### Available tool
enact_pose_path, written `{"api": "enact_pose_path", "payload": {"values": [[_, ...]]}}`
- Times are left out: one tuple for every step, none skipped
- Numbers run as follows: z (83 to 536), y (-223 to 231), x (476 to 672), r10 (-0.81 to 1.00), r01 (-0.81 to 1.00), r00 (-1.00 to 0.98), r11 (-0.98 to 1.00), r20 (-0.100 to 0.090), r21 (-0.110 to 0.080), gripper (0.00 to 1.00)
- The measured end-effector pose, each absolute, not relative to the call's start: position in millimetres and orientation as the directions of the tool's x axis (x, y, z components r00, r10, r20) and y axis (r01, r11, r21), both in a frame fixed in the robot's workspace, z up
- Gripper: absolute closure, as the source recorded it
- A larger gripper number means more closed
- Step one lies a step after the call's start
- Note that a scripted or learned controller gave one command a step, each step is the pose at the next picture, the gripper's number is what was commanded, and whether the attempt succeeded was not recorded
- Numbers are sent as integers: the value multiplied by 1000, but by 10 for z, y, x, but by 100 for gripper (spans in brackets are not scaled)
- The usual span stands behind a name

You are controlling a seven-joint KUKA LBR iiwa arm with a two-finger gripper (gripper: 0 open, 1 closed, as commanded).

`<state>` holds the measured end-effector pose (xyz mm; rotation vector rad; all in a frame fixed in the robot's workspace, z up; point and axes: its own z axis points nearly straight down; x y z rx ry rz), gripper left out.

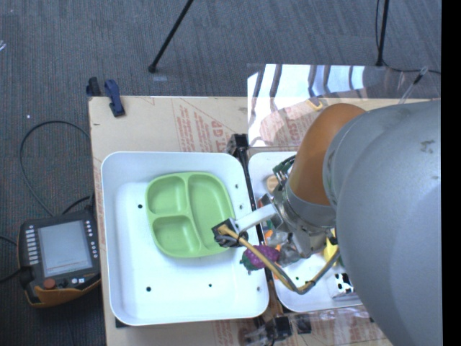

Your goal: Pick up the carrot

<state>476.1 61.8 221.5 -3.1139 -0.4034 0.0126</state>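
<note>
The grey arm with its orange band reaches in from the right and covers most of the right bin (288,303). Its gripper (287,245) hangs low over that bin's left part, close to the divider between the bins. A small orange patch (268,231), possibly the carrot, peeks out just left of the wrist, mostly hidden. A purple toy with a green tip (261,256) lies at the divider right beside the gripper. I cannot see anything held in the gripper.
A green three-compartment plate (186,211) lies in the left bin (130,287). A white bracket with a black end (229,233) sticks out from the wrist over the plate's right edge, trailing a yellow cable (284,280). A yellow item (330,251) shows by the arm.
</note>
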Motion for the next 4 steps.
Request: {"api": "enact_pose_path", "payload": {"values": [[1833,672,4738,203,203,979,-979,-14,-5,100],[2039,444,4823,199,199,980,-980,-9,-4,100],[1840,602,4747,201,201,979,-979,-12,-6,100],[2091,478,4827,198,198,980,-980,-9,-4,100]]}}
